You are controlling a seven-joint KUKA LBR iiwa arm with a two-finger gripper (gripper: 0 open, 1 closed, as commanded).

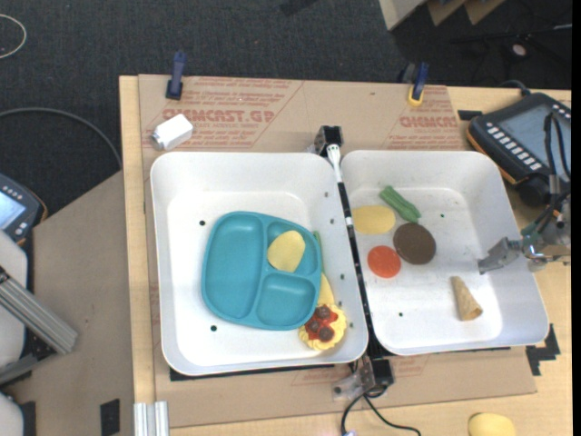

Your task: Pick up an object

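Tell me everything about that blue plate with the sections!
The blue plastic divided tray lies flat in the left white bin, turned a little askew. It has rounded corners and three compartments: one large on the left, two smaller on the right. A pale yellow oval piece rests in the upper right compartment. A yellow toy with red bits sits against its lower right corner.

Legible text — found on the cardboard sheet (272,107) covering the bench, behind the bins. Red print behind the left bin reads roughly "CAMCAST.G…", with smaller red lines above and below too fine to read. A second red block (427,121) behind the right bin — partly readable as "…CAST…", otherwise blurred. Nothing else legible.
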